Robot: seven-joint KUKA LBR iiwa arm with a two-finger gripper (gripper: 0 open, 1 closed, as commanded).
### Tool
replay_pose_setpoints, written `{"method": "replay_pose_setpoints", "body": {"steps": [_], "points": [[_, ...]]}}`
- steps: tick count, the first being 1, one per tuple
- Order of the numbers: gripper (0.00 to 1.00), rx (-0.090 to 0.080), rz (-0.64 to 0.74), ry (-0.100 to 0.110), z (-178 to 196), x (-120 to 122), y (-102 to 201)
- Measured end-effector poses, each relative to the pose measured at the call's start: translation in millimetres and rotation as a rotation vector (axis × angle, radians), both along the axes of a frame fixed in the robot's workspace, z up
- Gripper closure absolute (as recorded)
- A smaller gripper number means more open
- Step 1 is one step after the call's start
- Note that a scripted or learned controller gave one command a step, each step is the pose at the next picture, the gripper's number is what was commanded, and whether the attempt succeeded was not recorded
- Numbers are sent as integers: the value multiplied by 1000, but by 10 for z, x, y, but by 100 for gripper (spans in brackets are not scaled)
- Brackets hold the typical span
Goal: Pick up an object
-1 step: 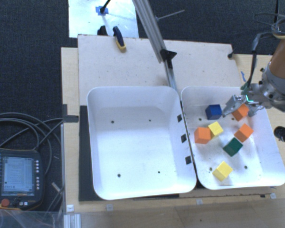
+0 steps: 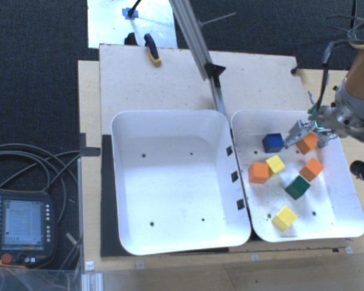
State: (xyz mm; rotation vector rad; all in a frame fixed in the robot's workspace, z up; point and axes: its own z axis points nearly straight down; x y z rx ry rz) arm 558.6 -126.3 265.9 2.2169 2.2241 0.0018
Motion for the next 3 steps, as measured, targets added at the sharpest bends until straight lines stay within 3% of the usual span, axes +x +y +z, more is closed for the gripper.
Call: {"method": "replay_pose_setpoints", "body": {"steps": [2, 3], "points": [[0, 1, 0, 6, -1038, -39, 87], [0, 5, 0, -3, -1498, -7, 105]]}}
